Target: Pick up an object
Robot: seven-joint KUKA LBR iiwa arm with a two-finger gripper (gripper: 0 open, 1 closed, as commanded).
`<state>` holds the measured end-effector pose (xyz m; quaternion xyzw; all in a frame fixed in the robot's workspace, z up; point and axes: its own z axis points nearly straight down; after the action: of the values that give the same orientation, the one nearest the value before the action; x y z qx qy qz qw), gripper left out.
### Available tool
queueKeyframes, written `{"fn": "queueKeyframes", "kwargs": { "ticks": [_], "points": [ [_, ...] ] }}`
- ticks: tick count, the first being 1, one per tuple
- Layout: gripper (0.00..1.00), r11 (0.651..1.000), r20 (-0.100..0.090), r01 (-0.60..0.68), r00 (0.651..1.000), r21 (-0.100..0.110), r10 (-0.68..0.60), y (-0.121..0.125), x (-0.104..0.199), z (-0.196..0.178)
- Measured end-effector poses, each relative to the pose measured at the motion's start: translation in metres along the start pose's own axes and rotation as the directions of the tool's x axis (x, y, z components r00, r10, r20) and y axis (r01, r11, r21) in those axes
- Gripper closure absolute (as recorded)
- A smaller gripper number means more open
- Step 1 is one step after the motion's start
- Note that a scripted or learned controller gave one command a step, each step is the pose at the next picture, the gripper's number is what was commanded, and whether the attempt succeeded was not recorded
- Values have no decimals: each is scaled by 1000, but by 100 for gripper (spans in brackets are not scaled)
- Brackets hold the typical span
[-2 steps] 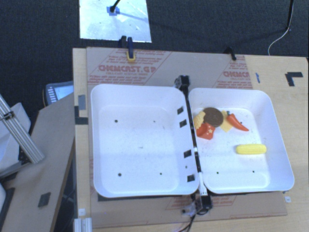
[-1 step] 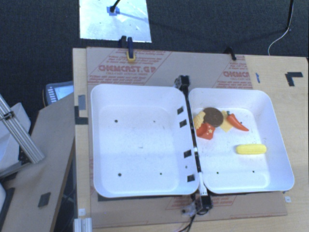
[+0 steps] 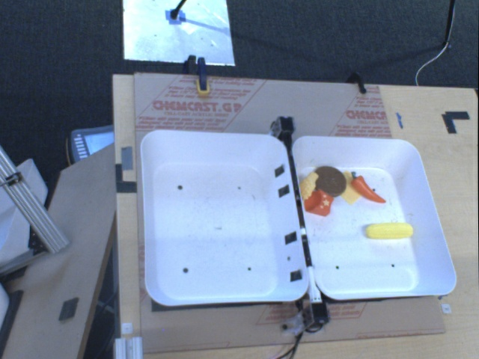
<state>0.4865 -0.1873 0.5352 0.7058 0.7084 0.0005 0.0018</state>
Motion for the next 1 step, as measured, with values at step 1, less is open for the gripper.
{"fn": "queueKeyframes", "kwargs": {
  "ticks": [1],
  "points": [
    [0, 1000, 0, 0, 1000, 0, 0, 0, 2, 0]
  ]
}}
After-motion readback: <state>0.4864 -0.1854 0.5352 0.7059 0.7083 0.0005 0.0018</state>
